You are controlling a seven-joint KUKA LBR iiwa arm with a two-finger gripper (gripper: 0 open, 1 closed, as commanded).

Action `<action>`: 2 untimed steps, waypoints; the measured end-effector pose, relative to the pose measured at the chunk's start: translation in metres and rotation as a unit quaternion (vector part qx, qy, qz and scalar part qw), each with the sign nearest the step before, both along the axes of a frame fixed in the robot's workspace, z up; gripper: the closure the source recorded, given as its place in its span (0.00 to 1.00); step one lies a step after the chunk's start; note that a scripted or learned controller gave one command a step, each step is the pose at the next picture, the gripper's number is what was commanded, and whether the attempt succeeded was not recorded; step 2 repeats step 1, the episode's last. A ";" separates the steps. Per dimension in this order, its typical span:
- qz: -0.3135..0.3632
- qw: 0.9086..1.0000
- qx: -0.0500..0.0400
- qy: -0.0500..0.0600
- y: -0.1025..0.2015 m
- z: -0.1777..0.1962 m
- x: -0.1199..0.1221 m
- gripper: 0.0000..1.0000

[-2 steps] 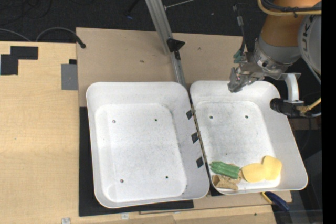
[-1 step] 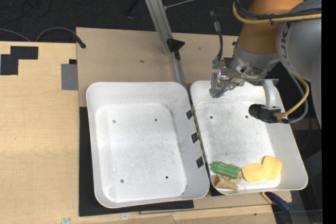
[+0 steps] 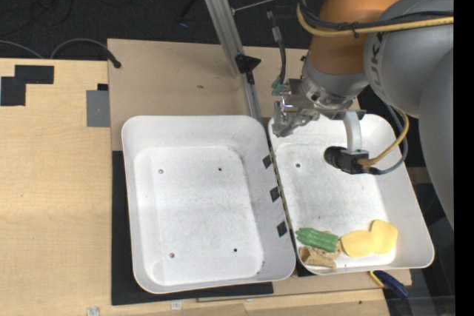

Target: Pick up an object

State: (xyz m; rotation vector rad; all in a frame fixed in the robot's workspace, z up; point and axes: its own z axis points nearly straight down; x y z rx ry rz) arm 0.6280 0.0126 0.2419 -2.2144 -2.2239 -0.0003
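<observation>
You had the gripper (image 3: 285, 122) at the right bin's (image 3: 407, 229) upper-left corner; finger state unreadable. Objects, green piece (image 3: 318, 237) and yellow piece (image 3: 370, 240), lay well apart toward the frame's lower right.

Bins (image 3: 200, 137) white, faintly speckled. Green object (image 3: 318, 238), yellow object (image 3: 370, 240), tan object (image 3: 320, 257). Arm (image 3: 415, 41) grey, orange band (image 3: 352, 11). Desk (image 3: 52, 181) pale wood.

Grey arm (image 3: 415, 48) bent low, hand (image 3: 285, 118) pointing down.
</observation>
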 end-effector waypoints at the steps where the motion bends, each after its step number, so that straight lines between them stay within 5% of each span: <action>1: 0.000 1.000 -0.001 0.002 0.052 -0.015 -0.004 1.00; 2: 0.000 1.000 -0.001 0.002 0.052 -0.015 -0.004 1.00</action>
